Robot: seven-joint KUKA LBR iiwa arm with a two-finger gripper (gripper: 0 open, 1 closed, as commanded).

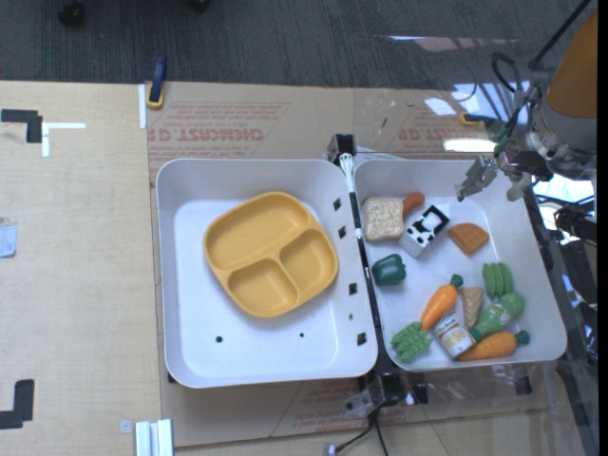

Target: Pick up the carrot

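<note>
One carrot (pixel 439 305) low in bin, pincer (pixel 494 171) well above

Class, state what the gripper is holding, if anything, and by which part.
Nothing. The gripper hangs above the right bin, apart from the toys.

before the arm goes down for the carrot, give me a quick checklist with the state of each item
1. Carrot in sight: ok. One carrot lies mid right bin, a second carrot by the near wall.
2. Pincer over the target: not ok. The pincer hangs above the bin's far right part, well away from both carrots.
3. Pincer holding nothing: ok, nothing shows between its fingers.
4. Room round the mid carrot: not ok. The wedge touches it, and the broccoli is close.
5. Room round the near carrot: not ok. A can and the bin wall crowd it.
6. Fingers open: cannot tell.
</note>
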